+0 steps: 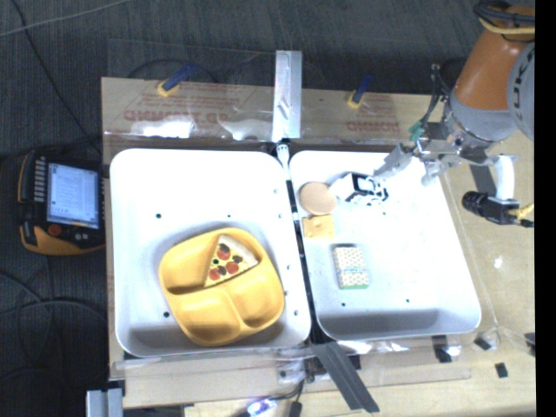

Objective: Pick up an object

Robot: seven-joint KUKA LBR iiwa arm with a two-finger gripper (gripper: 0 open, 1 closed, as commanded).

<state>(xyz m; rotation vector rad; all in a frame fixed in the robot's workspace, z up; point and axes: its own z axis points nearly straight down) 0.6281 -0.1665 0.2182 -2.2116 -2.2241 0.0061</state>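
Observation:
The right bin [434,259] holds a round tan bun [317,197] against its left wall, with a small yellow square piece [318,227] just below it. A pale block with a green dotted pattern [351,266] lies near the bin's middle. A small black-and-white object [365,188] sits at the bin's upper middle. My gripper [388,167] reaches in from the upper right, low over the bin, and its tip is right beside that object. I see nothing held in it.
The left bin [139,189] carries a yellow divided plate [224,298] with a toy pizza slice [231,260] in it. A metal divider post [287,94] stands between the bins at the back. A handheld pendant [61,202] lies left of the bench.

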